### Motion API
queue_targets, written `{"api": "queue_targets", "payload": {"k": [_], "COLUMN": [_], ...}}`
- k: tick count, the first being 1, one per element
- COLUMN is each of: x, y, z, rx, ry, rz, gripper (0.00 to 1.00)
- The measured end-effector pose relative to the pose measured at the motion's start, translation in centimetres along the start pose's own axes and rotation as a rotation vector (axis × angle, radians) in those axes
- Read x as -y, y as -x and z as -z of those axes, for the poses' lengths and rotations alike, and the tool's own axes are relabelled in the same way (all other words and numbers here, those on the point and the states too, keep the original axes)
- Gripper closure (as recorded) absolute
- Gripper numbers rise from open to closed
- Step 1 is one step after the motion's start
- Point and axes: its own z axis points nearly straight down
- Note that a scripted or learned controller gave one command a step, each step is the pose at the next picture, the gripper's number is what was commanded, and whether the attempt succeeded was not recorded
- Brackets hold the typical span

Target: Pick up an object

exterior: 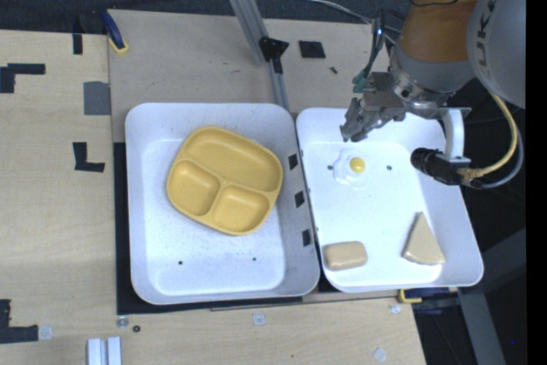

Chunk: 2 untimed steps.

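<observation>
Camera view: we look down at a slant on a light wooden table (205, 64) bearing two shallow white plastic bins side by side.
Left bin (154, 269): we see a yellow plastic divided plate (224, 179) with three compartments lying in it, tilted a little, towards the far half of the bin.
Right bin (444, 209): we count three things here. A toy fried egg, white with a yellow yolk (351, 167), lies in the far half near the middle. A tan rounded block like a small bread loaf (344, 255) sits near the front left corner. A tan wedge shaped like a triangular slice (422, 240) lies near the front right corner, well apart from the loaf.
Arm: the grey arm with its orange band (444, 0) reaches in from the right, over the far end of the right bin.
End effector (355, 132): dark, pointing down and to the left, its tip just above and beside the fried egg. We cannot tell whether it is apart or together, and we see nothing between its tips.
</observation>
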Motion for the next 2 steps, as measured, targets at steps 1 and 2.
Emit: {"api": "queue_targets", "payload": {"k": [1,2], "x": [1.2,1.4], "y": [-6.2,-11.4], "z": [-1.2,-3.3], "rx": [-0.001,0.000], "ry": [-0.002,-0.003], "rz": [0.002,0.001], "gripper": [1.00,1.00]}}
